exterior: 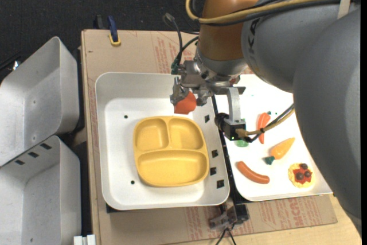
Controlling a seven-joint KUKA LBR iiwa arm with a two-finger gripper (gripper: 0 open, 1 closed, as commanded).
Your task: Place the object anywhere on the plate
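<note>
1. A red object [185,104] is clamped between the fingers of the tool [184,96], at 12 o'clock just above the plate's rim.
2. The yellow divided plate [170,150] is seated in the left white bin [114,140].
3. A sausage [253,172], carrot [281,149] and small pizza [301,174] are seen in the right bin [252,192], at 3 o'clock.

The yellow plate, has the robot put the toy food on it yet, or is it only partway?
Partway. Done: a small red-orange toy looks picked up, sitting at the pincer tip. In hand: the pincer hangs over the left bin, just beyond the yellow plate's far edge. Left: move over the plate and let go. No toy lies on the plate so far.
</note>
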